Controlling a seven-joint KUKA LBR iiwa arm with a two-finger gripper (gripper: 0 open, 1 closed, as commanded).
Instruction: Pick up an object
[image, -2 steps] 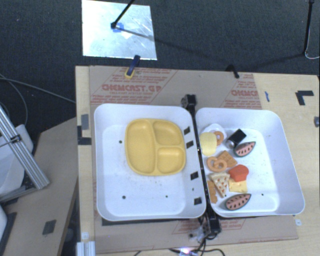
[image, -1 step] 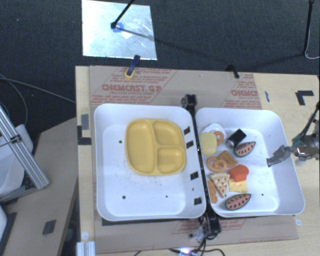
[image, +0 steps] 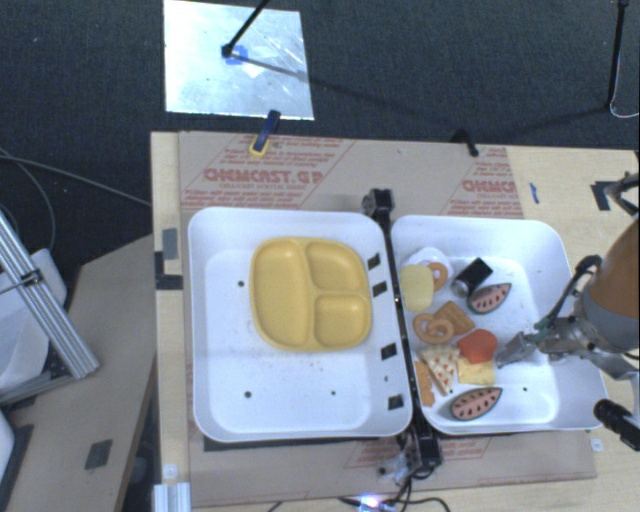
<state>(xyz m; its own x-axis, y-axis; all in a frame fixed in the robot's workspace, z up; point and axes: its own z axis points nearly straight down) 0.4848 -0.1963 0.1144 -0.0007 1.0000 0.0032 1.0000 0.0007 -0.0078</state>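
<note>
The claw (image: 512, 350) hangs low in the right bin (image: 545, 245), its fingers too blurred to tell apart or together, with the red tomato piece (image: 478, 345) lying just to its left among the toy food.

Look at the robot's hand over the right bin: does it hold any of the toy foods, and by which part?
Nothing is held. The hand hovers just right of the red tomato, with no item between its tips.

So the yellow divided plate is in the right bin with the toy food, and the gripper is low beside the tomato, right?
Not quite. The camera view shows the yellow divided plate alone in the left bin. The toy food is in the right bin, where the gripper sits low beside the tomato.
</note>
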